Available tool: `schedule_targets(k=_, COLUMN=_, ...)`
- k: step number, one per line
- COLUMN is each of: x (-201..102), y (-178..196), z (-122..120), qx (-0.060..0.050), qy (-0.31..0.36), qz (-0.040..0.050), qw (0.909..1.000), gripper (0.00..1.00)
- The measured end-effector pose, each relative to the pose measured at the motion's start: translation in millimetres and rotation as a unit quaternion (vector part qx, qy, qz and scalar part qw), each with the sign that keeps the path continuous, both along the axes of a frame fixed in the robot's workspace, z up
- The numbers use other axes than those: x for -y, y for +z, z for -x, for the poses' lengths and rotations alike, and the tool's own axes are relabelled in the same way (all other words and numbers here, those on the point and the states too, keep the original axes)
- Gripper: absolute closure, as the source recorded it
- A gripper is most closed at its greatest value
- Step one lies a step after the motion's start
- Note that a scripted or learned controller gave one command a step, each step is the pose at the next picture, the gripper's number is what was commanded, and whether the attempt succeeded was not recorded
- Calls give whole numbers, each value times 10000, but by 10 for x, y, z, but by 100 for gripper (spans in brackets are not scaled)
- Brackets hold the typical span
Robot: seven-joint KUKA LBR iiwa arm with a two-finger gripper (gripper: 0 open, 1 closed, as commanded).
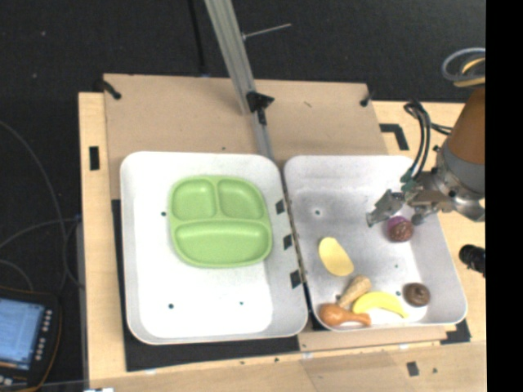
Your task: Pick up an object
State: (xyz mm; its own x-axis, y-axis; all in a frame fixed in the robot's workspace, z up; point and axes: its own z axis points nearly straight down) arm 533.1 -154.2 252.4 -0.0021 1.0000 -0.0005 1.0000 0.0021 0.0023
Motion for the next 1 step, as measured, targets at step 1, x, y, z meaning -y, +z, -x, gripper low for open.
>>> schedule_targets(k=1, x=0, y=0, z=0, qx=0, qy=-7, qz=-2, qw=10000, gripper=0)
